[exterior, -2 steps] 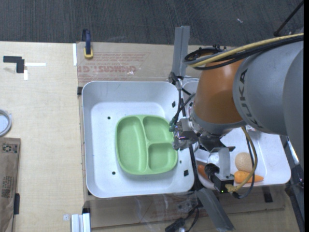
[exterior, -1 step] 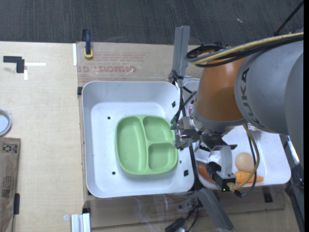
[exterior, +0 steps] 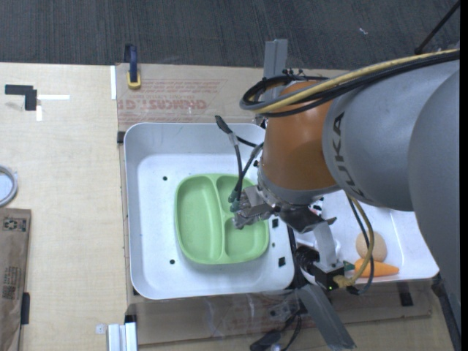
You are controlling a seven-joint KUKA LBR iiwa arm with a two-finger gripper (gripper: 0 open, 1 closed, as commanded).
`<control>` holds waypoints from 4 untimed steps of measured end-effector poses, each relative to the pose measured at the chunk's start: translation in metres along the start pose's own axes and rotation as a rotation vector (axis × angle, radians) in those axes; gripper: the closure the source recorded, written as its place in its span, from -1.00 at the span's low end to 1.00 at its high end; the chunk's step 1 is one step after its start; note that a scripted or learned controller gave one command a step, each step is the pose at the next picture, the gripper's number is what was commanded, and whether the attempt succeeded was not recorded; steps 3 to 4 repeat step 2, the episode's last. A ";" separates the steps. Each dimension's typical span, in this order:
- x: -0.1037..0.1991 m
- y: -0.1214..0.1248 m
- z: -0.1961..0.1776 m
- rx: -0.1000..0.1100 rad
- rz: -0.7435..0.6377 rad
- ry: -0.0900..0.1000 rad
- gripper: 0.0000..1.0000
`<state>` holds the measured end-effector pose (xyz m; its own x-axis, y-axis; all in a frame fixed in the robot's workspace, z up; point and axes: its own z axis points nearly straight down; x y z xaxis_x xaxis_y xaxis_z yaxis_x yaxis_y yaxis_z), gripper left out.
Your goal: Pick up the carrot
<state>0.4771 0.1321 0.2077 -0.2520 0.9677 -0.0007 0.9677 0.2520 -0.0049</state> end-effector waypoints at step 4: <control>-0.036 -0.009 -0.106 0.000 0.087 -0.001 1.00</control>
